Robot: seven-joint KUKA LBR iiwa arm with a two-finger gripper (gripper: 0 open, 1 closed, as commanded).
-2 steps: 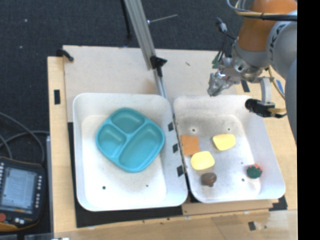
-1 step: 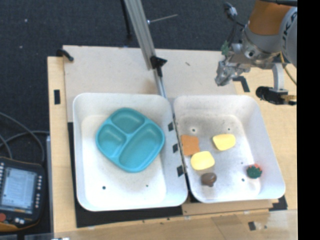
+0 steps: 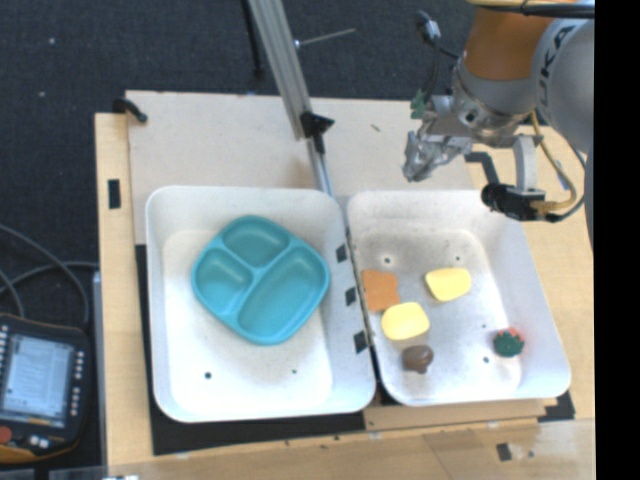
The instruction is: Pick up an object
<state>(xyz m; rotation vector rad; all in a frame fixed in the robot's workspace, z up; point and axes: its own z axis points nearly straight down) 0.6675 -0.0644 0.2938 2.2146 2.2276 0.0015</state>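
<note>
Camera view, looking down at a slant on a tabletop (image 3: 215, 133) of pale board carrying two shallow white bins side by side. Left bin (image 3: 170, 368): one teal divided plate (image 3: 262, 278) with three compartments, lying flat near the middle. Right bin (image 3: 535, 298): an orange square block (image 3: 380, 290) near the left wall; a pale yellow piece (image 3: 448, 284) to its right; a second yellow piece (image 3: 405, 320) just below the orange block and touching its lower edge; a small brown lump (image 3: 418, 358) just below that; a small green and red object (image 3: 509, 343) well apart, by the right wall. Arm, grey with an orange band, enters from the upper right; its hand (image 3: 418, 163) hangs above the tabletop just beyond the right bin's far rim, clear of every item, nothing between its fingers. Whether those fingers are spread or pressed together cannot be told.
</note>
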